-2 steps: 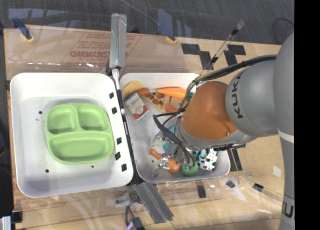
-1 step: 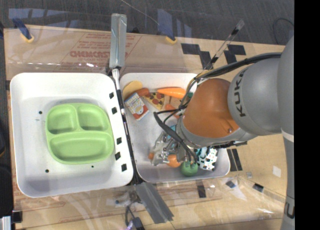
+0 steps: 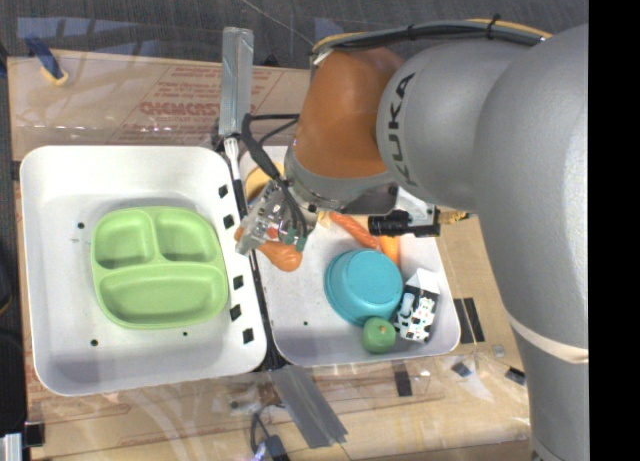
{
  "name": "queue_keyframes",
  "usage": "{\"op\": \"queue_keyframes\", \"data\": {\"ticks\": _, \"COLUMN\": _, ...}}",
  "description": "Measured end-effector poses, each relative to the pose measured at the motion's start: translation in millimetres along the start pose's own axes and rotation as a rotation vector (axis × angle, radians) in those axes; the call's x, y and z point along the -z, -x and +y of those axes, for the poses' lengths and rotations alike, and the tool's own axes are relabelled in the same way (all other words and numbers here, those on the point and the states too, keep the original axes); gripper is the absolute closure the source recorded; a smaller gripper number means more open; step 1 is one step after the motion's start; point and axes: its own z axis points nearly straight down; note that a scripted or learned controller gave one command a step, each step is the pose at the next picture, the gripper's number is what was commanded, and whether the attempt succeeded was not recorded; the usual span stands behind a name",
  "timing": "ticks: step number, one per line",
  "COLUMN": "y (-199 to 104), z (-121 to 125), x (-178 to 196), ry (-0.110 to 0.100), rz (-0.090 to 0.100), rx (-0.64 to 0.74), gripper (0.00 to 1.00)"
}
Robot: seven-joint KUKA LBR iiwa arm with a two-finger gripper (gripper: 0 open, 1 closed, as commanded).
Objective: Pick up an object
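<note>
Gripper low in the right bin, beside the blue bowl.
Whether it grasps the orange piece touching its tip, I cannot tell.

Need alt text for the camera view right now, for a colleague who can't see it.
The grey arm's hand sits low at the right bin's left edge, by an orange object. That bin also holds a teal bowl and green ball; the left bin holds a green divided plate.

A pale green divided plate sits in a white bin. The neighbouring bin has a teal bowl, an orange carrot, a green ball, perhaps a lime.
</note>
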Motion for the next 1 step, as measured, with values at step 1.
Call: {"op": "queue_keyframes", "data": {"ticks": 1, "y": -14.6, "z": 6.7, "x": 89.2, "ry": -0.002, "rz": -0.001, "rx": -0.402, "gripper": 1.00}}
